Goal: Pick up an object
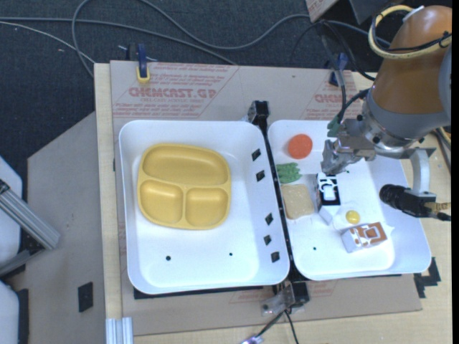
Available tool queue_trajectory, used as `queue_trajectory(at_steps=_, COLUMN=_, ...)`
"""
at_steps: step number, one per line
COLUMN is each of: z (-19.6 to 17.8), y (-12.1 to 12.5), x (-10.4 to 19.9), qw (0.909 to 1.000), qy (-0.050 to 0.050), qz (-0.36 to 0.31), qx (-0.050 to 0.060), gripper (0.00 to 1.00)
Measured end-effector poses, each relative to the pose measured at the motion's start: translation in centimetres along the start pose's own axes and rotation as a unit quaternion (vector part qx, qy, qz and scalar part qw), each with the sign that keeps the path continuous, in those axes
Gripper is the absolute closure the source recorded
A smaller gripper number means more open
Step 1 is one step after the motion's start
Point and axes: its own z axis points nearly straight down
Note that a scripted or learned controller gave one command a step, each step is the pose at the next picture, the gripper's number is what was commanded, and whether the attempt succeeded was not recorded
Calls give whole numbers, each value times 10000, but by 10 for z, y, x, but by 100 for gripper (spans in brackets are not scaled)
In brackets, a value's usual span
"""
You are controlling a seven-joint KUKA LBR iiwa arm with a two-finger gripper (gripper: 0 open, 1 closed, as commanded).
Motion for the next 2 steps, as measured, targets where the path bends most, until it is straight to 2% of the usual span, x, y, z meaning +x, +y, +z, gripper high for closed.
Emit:
queue_trajectory(at_steps=1, z=17, y=1, x=56, qw=10000, qy=-2, qz=-2, qx=2, gripper=100)
queue_trajectory(at_steps=2, z=15, y=-7, x=112, qw=10000, qy=-2, qz=-7, qx=-5, gripper=100)
